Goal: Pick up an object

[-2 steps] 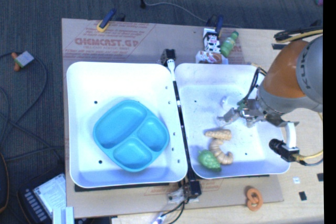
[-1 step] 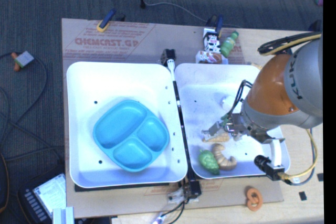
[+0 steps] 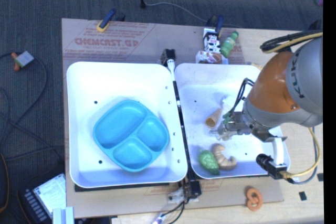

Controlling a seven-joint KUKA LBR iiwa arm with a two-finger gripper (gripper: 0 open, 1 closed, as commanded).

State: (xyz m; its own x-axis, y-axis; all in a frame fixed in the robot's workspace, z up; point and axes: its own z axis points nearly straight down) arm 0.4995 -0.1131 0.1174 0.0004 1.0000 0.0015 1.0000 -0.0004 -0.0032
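My gripper (image 3: pixel 227 128) hangs over the middle of the right bin (image 3: pixel 194 81), under the grey and orange wrist. A tan cone-shaped object (image 3: pixel 213 117) lies just left of it. Nearer the front of that bin rest a green leafy toy (image 3: pixel 208 160) and a beige curved piece (image 3: pixel 224 158) side by side, below the gripper. The wrist hides the fingertips, and nothing shows between them.
A blue divided plate (image 3: pixel 131 134) lies in the left bin (image 3: pixel 84 81). Behind the right bin stand a small carton (image 3: pixel 210 50) and a green bottle (image 3: pixel 228 44). An orange ring (image 3: pixel 254 198) lies on the bench in front. A black clamp (image 3: pixel 168 56) sits between the bins.
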